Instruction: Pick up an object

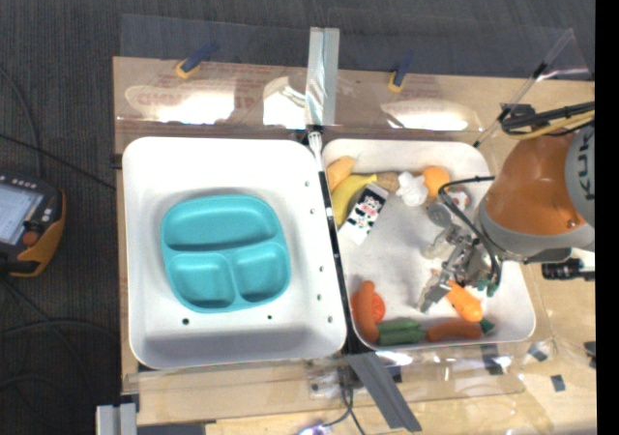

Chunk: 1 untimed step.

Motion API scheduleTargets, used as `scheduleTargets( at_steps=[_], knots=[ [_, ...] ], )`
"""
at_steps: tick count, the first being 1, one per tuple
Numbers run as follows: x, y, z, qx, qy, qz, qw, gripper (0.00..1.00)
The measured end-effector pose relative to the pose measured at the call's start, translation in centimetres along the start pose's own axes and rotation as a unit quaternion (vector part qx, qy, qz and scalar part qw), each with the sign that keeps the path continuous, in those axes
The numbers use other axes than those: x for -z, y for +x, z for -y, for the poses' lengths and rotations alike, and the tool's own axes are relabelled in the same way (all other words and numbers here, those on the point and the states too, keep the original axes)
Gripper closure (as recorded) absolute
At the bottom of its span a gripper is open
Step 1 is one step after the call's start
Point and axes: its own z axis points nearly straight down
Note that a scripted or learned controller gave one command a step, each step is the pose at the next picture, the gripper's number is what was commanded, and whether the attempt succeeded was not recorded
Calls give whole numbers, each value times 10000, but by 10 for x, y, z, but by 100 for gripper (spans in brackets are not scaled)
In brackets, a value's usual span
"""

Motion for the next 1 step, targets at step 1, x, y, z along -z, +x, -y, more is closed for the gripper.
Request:
scheduleTargets(
  at_steps=[1],
  knots=[
    [10,-1,-1,8,7,13,10000,100]
  ],
)
